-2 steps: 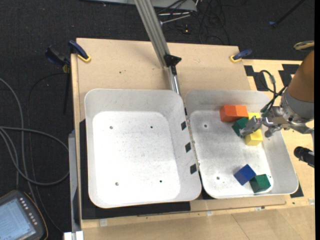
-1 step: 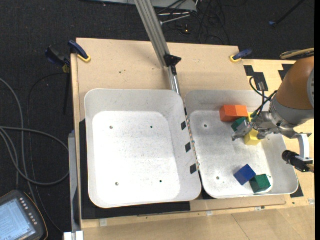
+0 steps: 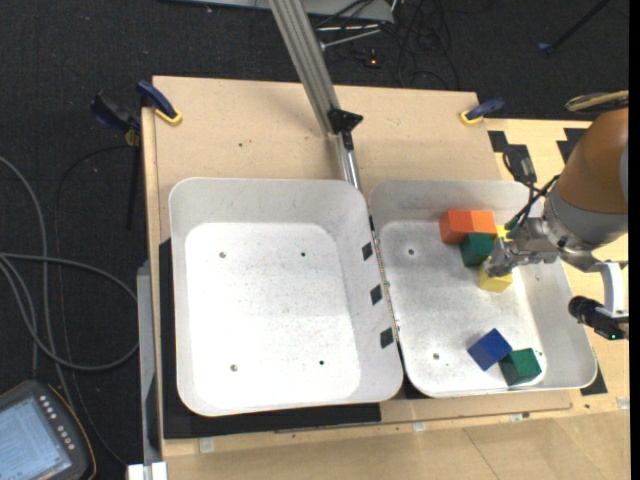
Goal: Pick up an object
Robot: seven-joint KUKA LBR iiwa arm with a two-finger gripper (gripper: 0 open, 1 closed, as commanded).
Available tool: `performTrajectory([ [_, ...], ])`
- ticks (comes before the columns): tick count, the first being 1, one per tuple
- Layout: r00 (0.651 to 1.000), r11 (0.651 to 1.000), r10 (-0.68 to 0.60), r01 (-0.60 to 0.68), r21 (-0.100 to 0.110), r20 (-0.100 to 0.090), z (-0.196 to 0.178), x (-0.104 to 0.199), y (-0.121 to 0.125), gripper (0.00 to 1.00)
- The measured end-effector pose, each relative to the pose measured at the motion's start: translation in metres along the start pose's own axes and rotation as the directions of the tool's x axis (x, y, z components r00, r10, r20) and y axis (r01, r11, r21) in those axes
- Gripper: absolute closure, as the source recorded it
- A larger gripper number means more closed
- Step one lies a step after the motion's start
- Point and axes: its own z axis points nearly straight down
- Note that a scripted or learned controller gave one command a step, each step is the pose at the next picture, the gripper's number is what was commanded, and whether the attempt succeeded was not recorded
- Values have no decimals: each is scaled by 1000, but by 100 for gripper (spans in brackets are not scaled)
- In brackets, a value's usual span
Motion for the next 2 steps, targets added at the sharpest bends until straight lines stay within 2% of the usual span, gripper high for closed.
performTrajectory([
  [2, 1000, 1000, -2, 2, 1, -1, -89, -2, -5, 100],
])
